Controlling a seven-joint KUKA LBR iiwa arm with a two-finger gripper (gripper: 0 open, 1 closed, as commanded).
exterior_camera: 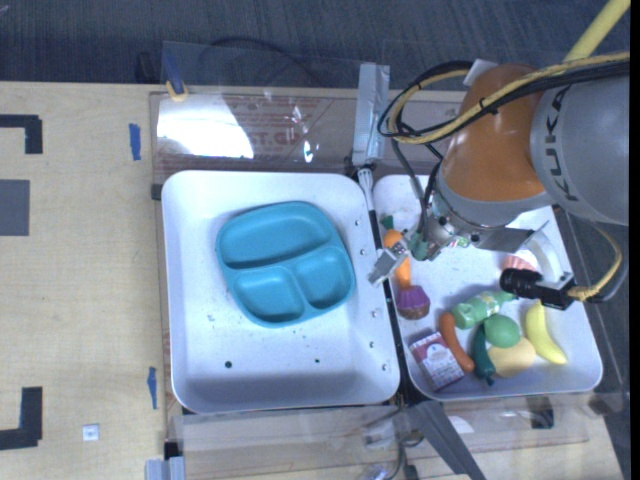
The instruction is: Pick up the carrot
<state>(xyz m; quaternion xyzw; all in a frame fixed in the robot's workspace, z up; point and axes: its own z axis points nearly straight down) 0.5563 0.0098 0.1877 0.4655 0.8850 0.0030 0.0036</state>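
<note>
A small orange carrot [402,269] with a green top lies at the left edge of the right bin [580,363], close to the divider between the bins. My gripper [403,252] is low over it, and the carrot's orange body shows on either side of the gripper's tip. Part of the carrot is hidden under the gripper. A second slim orange-red vegetable [455,344] lies further down the same bin, apart from the gripper.
The right bin also holds a purple piece [412,301], a green vegetable [478,310], a green-yellow fruit [504,334], a banana [543,332] and a small red-white box [437,359]. A blue divided plate [287,262] sits in the left bin [190,348].
</note>
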